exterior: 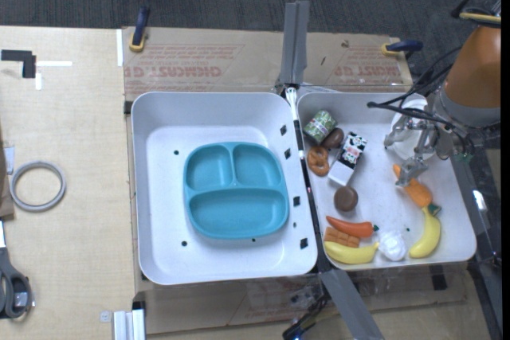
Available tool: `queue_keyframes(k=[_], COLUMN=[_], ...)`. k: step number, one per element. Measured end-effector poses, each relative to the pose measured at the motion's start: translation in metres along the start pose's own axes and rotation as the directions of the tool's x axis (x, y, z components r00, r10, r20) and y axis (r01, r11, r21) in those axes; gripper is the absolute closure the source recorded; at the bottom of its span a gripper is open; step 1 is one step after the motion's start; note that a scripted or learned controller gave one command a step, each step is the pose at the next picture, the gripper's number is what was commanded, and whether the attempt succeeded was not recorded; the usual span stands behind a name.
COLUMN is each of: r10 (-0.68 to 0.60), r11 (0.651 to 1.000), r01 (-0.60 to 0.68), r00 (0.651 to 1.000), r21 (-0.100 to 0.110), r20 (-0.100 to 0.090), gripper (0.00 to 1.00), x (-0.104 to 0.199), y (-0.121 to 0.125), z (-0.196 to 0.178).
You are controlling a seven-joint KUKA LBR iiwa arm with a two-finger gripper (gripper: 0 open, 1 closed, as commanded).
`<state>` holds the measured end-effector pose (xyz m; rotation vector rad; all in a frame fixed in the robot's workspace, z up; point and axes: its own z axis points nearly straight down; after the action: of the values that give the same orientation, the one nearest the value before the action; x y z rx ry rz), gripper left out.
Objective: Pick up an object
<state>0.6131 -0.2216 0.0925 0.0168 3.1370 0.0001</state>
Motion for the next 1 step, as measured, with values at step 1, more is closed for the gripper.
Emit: queue_keyframes(k=[1], r10=[-0.004], r11=[1.000], r01=[0.004], r00=[1.000], r21=[0.001], r20=[0.004], gripper=[1.00], x=[-0.0019], y=[0.0011], z=[-0.0100])
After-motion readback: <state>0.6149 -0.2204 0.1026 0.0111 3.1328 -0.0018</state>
